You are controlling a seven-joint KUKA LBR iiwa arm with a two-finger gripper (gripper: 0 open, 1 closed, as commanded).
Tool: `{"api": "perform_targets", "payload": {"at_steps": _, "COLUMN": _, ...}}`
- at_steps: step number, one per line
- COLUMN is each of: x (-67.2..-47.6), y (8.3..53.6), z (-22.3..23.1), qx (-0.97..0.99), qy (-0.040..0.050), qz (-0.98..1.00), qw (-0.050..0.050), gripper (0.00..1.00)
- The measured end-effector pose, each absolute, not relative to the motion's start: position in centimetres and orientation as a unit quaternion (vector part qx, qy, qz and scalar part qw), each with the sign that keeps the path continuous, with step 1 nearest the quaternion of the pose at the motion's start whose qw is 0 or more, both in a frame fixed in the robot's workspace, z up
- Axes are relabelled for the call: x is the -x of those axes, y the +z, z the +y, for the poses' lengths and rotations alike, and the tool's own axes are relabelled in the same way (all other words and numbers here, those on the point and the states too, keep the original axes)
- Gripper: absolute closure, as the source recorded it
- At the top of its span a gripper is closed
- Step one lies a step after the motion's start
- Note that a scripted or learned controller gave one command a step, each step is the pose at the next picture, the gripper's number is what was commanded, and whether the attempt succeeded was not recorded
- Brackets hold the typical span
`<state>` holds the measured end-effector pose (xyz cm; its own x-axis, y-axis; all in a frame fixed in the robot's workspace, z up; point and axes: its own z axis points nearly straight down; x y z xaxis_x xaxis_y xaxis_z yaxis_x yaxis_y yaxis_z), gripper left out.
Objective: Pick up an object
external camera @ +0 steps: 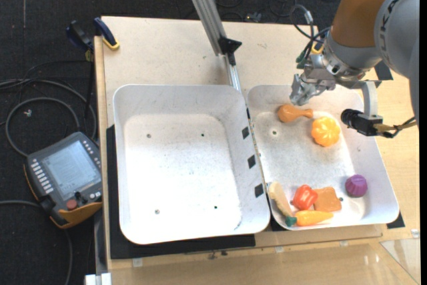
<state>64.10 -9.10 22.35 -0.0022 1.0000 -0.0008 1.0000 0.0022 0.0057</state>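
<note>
The gripper [301, 95] hung over the far edge of the right bin [373, 210], just above the brown drumstick-shaped toy [293, 113]. Whether its grasp was open or closed could not be determined; it appeared to hold nothing. The yellow pepper [325, 131] lay beside the drumstick. Along the near edge lay a purple ball [356, 185], a red pepper [304, 197], an orange block [327, 199] and a carrot [312, 217]. The left bin [127, 103] adjoined it.

Orange drumstick-shaped toy [294, 114], lying flat near right bin's [373, 150] far rim
</note>
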Motion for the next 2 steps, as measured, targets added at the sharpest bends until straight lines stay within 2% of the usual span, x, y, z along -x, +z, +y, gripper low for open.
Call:
{"api": "perform_targets", "payload": {"at_steps": 1, "x": -64.2, "y": 24.4, "z": -9.1, "qx": -0.706, "qy": 0.0011, "qz": 0.708, "qw": 0.002, "gripper": 1.0}}
{"api": "perform_targets", "payload": {"at_steps": 2, "x": -61.7, "y": 24.3, "z": -3.2, "qx": -0.704, "qy": 0.0004, "qz": 0.71, "qw": -0.001, "gripper": 1.0}}
